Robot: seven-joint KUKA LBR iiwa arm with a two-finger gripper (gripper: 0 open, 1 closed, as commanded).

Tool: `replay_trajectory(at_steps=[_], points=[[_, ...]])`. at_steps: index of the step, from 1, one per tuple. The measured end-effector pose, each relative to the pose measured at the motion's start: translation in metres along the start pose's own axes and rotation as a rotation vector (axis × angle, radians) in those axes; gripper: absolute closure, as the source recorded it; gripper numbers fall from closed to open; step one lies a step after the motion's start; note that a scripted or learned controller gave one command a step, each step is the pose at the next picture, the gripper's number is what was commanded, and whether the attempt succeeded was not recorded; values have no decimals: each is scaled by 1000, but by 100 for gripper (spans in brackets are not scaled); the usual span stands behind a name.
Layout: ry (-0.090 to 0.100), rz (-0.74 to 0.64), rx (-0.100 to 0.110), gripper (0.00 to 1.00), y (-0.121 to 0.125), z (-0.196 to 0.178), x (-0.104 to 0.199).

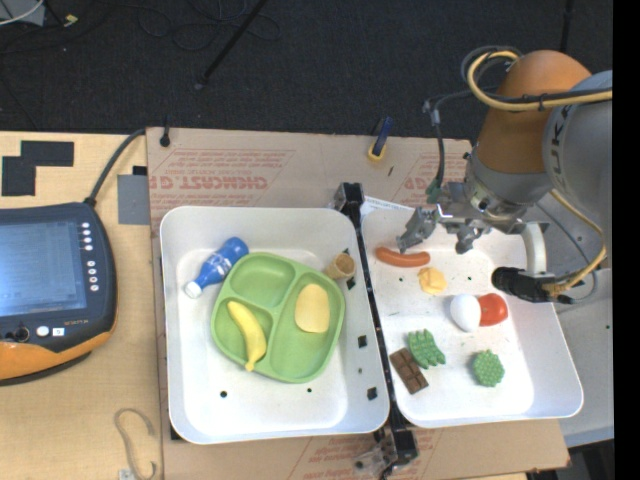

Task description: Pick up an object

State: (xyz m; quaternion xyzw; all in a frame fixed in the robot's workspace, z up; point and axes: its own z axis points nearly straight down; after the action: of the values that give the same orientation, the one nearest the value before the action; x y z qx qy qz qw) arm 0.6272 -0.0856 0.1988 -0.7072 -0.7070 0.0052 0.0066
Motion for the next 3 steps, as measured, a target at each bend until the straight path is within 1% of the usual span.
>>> replay_trajectory(at_steps=[1,2,3], points=[[-1,-2,-13,0,3,-8,0],[-1,-3,-9,0,1,36,4],[-1,-1,-10,0,4,79,4]])
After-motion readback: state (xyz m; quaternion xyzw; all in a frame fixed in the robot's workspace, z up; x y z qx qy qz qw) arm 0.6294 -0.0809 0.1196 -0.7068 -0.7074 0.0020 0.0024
